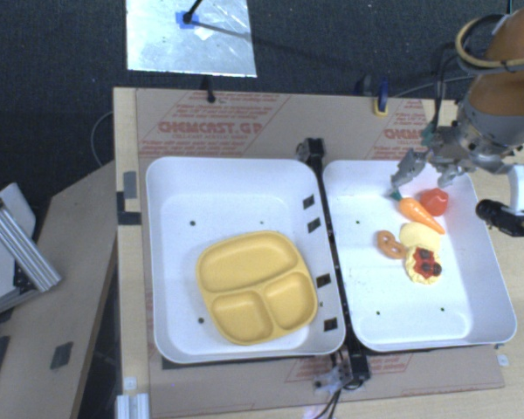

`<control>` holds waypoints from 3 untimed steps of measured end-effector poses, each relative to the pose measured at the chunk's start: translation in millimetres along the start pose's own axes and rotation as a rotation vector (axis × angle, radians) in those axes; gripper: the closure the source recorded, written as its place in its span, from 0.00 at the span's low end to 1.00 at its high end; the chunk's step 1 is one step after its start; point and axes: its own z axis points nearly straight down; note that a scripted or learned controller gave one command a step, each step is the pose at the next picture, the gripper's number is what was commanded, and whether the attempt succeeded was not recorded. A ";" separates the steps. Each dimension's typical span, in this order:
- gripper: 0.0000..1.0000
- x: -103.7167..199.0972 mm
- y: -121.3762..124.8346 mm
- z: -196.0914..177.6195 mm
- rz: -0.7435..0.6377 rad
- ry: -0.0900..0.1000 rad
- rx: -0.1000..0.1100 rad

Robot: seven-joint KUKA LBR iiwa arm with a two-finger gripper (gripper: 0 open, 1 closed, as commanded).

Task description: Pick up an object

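The tabletop [244, 120] carries two white bins: the left bin [179, 199] holds a yellow tray [256, 286], the right bin [472, 312] a carrot [419, 213], tomato [434, 201], pretzel [389, 243] and pastry [422, 257]. The gripper [429, 172] hangs just above the carrot — fingers [405, 171] spread, pinching nothing.

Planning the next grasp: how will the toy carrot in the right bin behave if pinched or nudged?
The carrot looks like smooth moulded plastic, so probably stiff, light and a bit slippery. Its tapered round body lies flat, so a nudge may roll or pivot it. It touches the red piece and yellow piece, which would likely shift too. The pincer hovers just above it.
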 end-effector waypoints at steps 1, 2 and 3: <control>0.00 0.4 2.3 -7.5 -0.002 -0.001 -0.012; 0.00 9.9 5.2 47.5 -0.004 -0.001 -0.010; 0.00 2.3 11.9 95.0 0.000 -0.002 -0.010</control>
